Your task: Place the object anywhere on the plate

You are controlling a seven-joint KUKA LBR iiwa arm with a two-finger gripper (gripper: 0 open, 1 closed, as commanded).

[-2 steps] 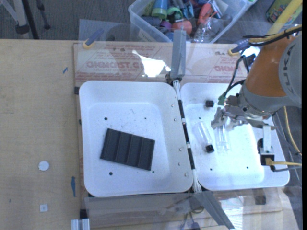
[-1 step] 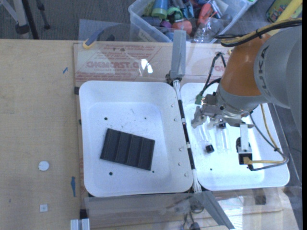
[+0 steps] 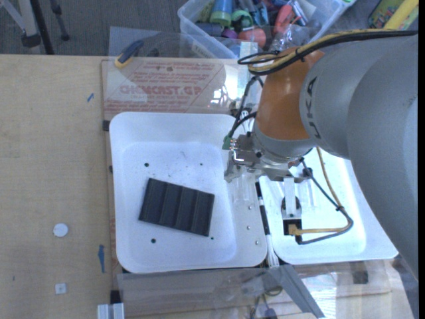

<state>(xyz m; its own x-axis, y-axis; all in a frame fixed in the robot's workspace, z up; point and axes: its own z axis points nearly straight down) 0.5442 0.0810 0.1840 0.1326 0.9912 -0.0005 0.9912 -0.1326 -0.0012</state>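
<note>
A dark grey ribbed rectangular plate lies flat in the left white bin, slightly turned, near the bin's middle front. My gripper hangs below the orange-banded wrist, over the ridge where the left bin meets the right bin. It sits to the right of the plate and apart from it. The big grey arm covers most of the right bin, and I can make out nothing between the gripper's fingers.
A clear tub of colourful toys stands behind the bins. A flat transparent package with red lettering lies just behind the left bin. Bare wooden bench top stretches to the left, with a small white disc on it.
</note>
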